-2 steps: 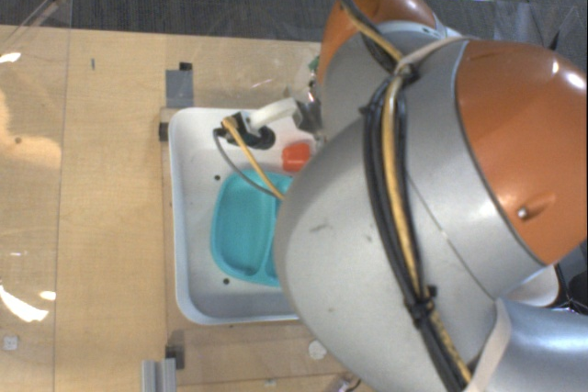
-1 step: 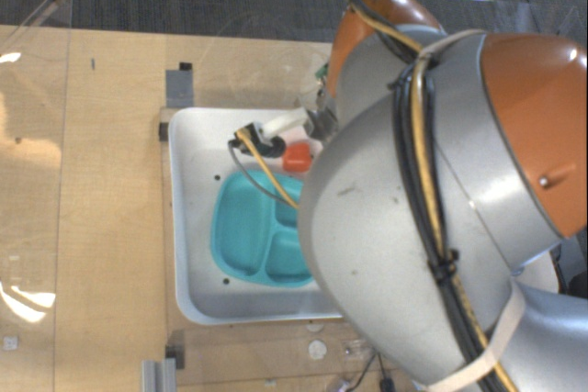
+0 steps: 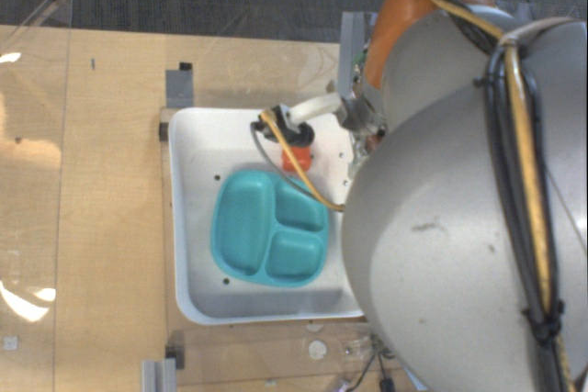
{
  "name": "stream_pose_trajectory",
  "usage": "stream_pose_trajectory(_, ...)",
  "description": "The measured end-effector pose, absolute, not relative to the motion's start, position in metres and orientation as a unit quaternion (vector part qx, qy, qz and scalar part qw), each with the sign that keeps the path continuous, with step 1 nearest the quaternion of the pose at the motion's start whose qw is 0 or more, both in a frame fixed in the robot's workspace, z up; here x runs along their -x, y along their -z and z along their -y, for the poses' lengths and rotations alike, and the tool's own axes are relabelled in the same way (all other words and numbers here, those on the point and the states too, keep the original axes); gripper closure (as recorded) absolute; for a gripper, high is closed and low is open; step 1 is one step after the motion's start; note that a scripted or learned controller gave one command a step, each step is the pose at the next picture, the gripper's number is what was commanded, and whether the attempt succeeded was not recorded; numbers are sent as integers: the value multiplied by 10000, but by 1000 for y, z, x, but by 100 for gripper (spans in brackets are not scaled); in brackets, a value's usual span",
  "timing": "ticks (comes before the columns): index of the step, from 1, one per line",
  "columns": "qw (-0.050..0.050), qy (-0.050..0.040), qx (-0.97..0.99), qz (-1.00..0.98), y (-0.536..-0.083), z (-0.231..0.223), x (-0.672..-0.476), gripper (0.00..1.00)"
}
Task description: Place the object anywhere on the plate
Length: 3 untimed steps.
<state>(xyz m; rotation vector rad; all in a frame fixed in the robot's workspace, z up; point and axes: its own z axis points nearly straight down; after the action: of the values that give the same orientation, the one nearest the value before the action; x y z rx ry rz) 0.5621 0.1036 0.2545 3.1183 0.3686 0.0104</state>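
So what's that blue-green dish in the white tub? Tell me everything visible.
The plate is turquoise, plastic-looking, with rounded corners; raised ridges split it into three compartments, one large on the view's left, two smaller on its right, all empty. It lies flat, slightly turned, in the white bin. An orange object sits by its upper edge; contact is unclear.

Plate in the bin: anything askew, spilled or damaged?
Nothing spilled or broken. The teal plate lies flat but slightly skewed in the white bin; an orange object sits at its far rim.
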Motion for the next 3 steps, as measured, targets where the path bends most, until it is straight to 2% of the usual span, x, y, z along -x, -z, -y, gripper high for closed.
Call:
stream_pose_trajectory(1, -7, -10, -9934, -1144, -131, -201, -558, 100)
stream_pose_trajectory(2, -6, -17, -9931, -1169, -174, -232, -641, 100)
stream_pose_trajectory(3, 6, -7, -9880, -1541, -197, -205, -662, 100)
